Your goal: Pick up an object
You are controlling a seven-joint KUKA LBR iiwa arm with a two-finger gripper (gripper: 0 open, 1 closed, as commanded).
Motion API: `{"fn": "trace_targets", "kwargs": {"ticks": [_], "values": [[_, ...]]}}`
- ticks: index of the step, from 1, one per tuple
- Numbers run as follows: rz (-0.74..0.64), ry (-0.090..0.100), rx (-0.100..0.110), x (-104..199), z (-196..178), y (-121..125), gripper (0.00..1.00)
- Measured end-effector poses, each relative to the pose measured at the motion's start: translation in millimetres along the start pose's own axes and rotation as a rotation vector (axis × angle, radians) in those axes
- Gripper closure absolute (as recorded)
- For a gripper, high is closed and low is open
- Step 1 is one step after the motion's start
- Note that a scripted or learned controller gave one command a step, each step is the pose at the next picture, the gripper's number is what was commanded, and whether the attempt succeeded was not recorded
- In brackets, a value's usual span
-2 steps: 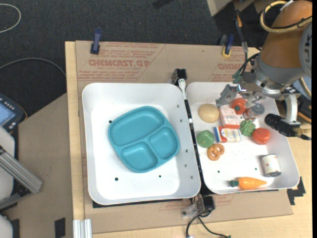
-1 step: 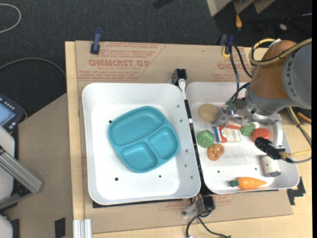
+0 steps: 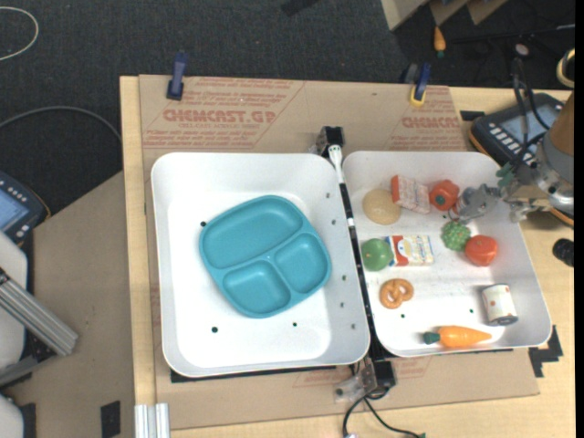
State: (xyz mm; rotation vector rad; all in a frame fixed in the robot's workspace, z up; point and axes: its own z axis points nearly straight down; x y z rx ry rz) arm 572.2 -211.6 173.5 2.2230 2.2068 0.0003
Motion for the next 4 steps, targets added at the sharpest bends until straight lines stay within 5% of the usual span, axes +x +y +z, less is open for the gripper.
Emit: {"fn": "trace_targets", "kwargs": {"ticks": [1,2,3,4], "values": [[-0.013,0.013,0.015,88.3,39.4,-36.1,0.0],[-0.015,0.009,0.002,158.9,-15.6,-44.0,0.0],[-0.014,0.008,0.0,208.9,-122.6,-91.5,0.0],[-0.009,0.006,0.004,206.3,-127.8,-89.5,1.0]]}}
